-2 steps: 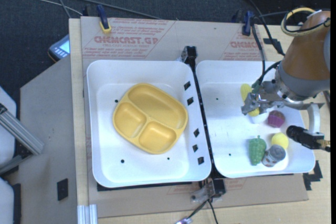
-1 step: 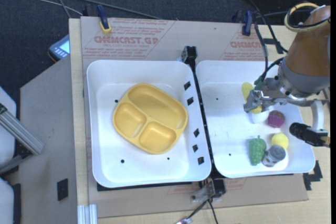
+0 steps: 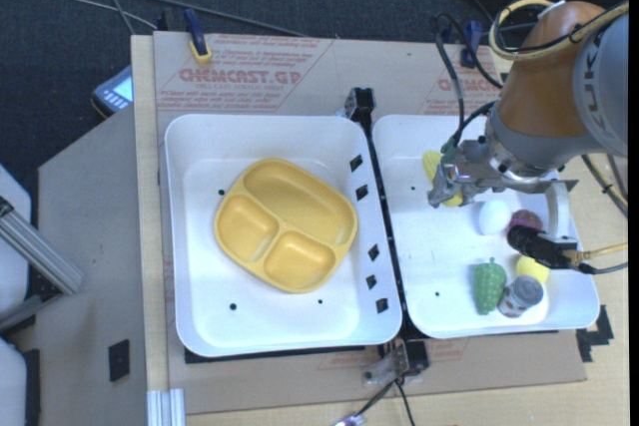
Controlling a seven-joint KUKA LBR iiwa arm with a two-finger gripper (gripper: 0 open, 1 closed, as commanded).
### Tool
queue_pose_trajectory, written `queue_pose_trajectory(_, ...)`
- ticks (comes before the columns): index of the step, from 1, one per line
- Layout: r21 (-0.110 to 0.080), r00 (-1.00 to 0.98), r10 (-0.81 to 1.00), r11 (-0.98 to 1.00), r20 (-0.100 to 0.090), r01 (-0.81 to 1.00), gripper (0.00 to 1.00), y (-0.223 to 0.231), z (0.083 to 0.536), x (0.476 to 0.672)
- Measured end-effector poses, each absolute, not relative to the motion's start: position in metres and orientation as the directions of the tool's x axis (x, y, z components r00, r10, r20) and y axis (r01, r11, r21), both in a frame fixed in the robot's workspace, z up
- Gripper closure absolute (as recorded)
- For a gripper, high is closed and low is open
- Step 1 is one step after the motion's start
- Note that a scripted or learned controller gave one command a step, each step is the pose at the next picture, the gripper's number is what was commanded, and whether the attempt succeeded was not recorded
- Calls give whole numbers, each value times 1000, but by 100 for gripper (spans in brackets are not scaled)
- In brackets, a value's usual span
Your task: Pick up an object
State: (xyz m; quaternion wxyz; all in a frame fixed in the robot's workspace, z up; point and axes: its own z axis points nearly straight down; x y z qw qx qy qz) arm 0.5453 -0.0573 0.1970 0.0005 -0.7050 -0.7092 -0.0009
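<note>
Claw (image 3: 446,187) position: low over the upper left part of the right bin (image 3: 419,254), at the end of the grey arm (image 3: 559,105) that enters from the right side of the view. Finger state cannot be determined; the wrist housing hides the tips.

Objects relative to the claw:
- Yellow object (image 3: 432,165): directly at the claw, partly covered by it, near the bin's left wall. Whether the claw touches it cannot be determined.
- White ball (image 3: 493,215): just to the right of the claw and slightly nearer the camera.
- Dark red object (image 3: 525,220): beyond the white ball, further right.
- Yellow block (image 3: 533,268): to the right and toward the bin's near edge.
- Green textured object (image 3: 488,285): toward the near edge, slightly right of the claw.
- Grey can (image 3: 521,295): touching or just beside the green object, on its right.

Left bin (image 3: 190,244): to the left of the claw, across the divider. It holds a yellow compartment tray (image 3: 287,223), lying flat, well apart from the claw.

Both bins rest on the desk (image 3: 260,70).
</note>
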Motion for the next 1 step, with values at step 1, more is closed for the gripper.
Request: queue_pose_trajectory(1,3,-7,1000,7,2,1000,100,-3,210,567)
